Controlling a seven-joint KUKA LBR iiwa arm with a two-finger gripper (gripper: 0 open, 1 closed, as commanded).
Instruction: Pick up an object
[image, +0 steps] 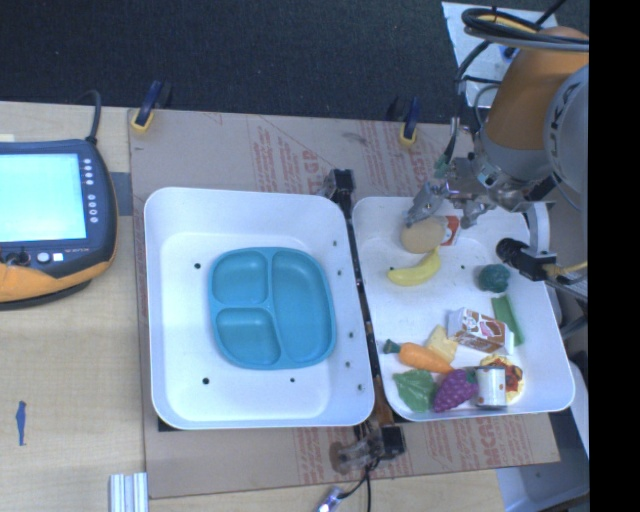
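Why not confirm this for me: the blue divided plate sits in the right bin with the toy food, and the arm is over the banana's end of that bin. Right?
Not quite. The camera view shows the blue divided plate in the left bin, apart from the toy food. The rest holds: the gripper hangs over the right bin, near the banana.

The bench (80, 380) bears two white bins (170, 300), a pendant (50, 215).

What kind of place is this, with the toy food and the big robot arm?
Probably a robot lab, not a kitchen. The robot arm reaches over two white bins on a bench, its gripper near plastic play food like a banana. A control tablet sits nearby, and clamps hold the board down.
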